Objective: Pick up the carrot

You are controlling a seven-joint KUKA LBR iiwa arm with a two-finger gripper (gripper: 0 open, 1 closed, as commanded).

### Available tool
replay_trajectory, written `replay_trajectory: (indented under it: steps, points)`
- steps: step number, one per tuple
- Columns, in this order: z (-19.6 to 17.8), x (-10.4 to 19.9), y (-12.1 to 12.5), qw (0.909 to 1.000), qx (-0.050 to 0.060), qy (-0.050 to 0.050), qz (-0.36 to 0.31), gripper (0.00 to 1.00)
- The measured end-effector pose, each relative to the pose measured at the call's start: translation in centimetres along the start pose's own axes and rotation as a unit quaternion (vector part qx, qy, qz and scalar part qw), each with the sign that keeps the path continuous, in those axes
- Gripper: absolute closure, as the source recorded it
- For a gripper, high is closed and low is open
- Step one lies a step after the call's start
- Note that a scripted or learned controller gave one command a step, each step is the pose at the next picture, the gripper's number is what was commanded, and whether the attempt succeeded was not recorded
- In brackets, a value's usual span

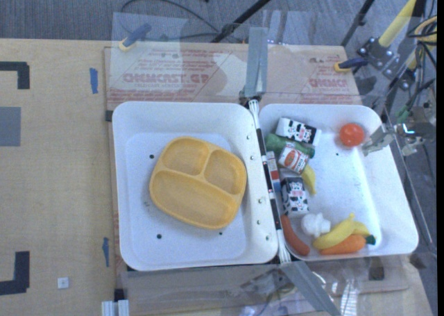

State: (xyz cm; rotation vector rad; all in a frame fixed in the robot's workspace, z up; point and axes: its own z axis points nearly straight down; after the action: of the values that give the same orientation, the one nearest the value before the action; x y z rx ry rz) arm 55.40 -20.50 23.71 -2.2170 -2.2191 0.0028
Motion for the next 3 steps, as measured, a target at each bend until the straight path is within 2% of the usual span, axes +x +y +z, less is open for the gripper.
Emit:
replay_trajectory:
  steps: [1,2,3]
  points:
    - [-9.6,0.3,-0.7,0.9941,-0.002,-0.002,-0.108,0.00]
    - [-3.1,8.4,-6.8,0.9781,0.000,0.000,-0.208,0.00]
    - [9.0,5.0,-7.5,0.9702,-0.001,-0.001,-0.242,0.00]
